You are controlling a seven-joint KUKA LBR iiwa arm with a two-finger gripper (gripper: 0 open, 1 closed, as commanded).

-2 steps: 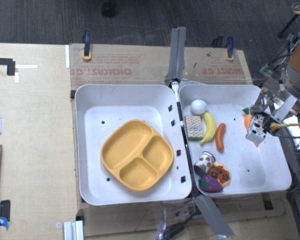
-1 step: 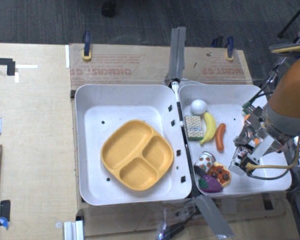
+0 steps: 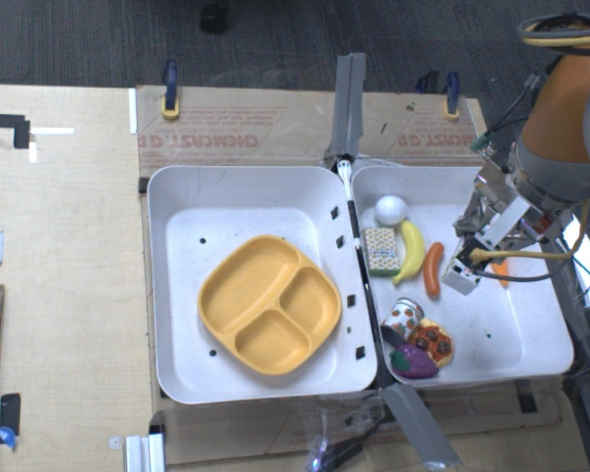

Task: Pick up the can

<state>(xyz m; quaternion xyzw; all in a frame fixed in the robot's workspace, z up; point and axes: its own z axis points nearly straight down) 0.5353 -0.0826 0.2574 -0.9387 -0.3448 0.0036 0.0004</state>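
The can (image 3: 403, 316) is small and white with a red and dark label. It lies near the front left of the right bin (image 3: 531, 357), touching a pizza slice (image 3: 434, 342) and a purple eggplant (image 3: 413, 363). My gripper (image 3: 464, 271) hangs over the middle of the right bin, up and to the right of the can and apart from it. It is just right of a red sausage (image 3: 433, 267). Nothing shows in its grasp.
A banana (image 3: 409, 252), a small green and yellow box (image 3: 381, 250) and a white ball (image 3: 390, 207) lie at the right bin's left side. An orange piece (image 3: 501, 264) peeks out beside the gripper. A yellow divided plate (image 3: 269, 306) lies in the left bin (image 3: 177, 264).
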